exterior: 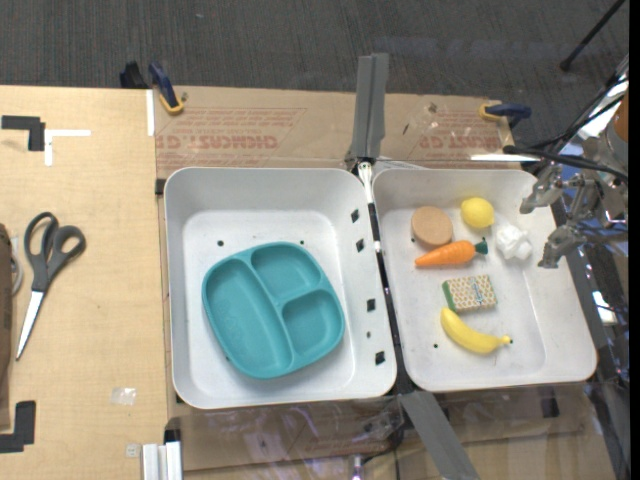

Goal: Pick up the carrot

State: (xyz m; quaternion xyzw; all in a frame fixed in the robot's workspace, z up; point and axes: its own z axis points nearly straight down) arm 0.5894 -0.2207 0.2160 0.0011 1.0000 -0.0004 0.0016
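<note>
Over the right bin: gripper [556, 220] poised at the 3 o'clock rim, arm reaching in from the right.
Gripper: two metal fingers [553, 246] hanging apart, nothing between them; parked at the rim, apparently ahead of any descent.
Carrot: orange carrot [446, 255] flat on the right bin [560, 358] floor, toward 10 o'clock of that bin, thick end at 3 o'clock, tip at 9 o'clock; lying crosswise, so a grasp across the narrow width looks the likely plan.
Neighbours: tan disc [432, 225] touching the carrot at 12 o'clock; lemon [477, 213] just beside the disc at 3 o'clock; white lump [512, 242] near the carrot's green end, between carrot and gripper.
Crowding: little free floor at the carrot's 12 o'clock side; open floor at 6 o'clock, probably the safer side for a finger.
Lower half: speckled block [470, 293] at 6 o'clock of the carrot, apart from it; banana [474, 332] further toward 6 o'clock.
Left bin: teal divided plate [273, 310] resting at an angle in the left bin [190, 198], well apart from the carrot.
Bench: scissors [42, 268] far out at 9 o'clock, clear of both bins.
Progress: pickup not yet made, judging by the carrot on the floor and the bare fingers.
</note>
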